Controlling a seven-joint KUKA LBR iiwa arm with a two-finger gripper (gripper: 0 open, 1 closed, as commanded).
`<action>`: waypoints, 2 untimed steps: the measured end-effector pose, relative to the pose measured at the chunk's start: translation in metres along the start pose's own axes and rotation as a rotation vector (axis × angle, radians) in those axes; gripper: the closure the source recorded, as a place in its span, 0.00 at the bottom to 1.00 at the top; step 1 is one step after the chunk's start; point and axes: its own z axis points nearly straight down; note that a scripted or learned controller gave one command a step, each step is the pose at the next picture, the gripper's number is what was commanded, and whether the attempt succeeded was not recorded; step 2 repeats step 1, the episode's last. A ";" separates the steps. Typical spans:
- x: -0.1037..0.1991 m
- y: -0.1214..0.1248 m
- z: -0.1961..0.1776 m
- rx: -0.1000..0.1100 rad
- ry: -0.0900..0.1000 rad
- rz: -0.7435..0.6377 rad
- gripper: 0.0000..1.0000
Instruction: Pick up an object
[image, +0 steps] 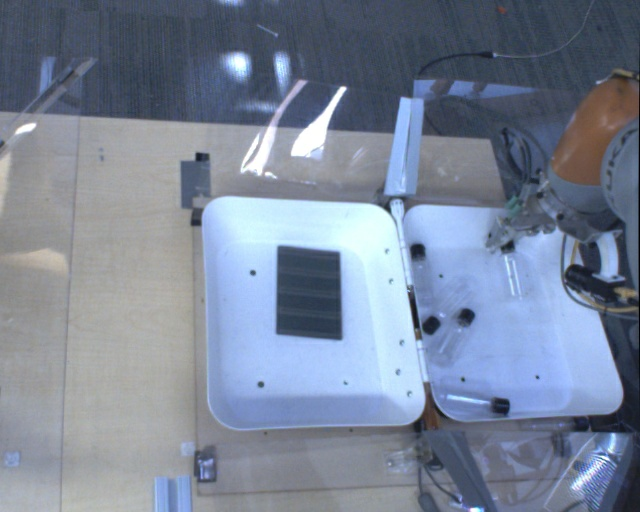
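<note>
My gripper (506, 236) hangs over the upper part of the right bin (590, 385), reaching in from the right below the orange band. Just beneath it a clear tube (514, 277) lies on the bin floor; whether the two touch I cannot tell. Several clear vials with black caps lie to the gripper's left and lower left: one near the bin's upper left corner (417, 251), two near the middle (431, 324) (464, 319), and one along the front wall (478, 404).
The left bin (230, 390) holds a dark grey ribbed rectangular block (309, 292) near its middle. A metal bar (405, 145) stands behind the gap between the bins. Cables (590, 285) hang at the right bin's right side.
</note>
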 end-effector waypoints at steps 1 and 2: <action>0.079 0.013 -0.087 0.004 0.006 -0.097 1.00; 0.079 0.013 -0.087 0.004 0.006 -0.097 1.00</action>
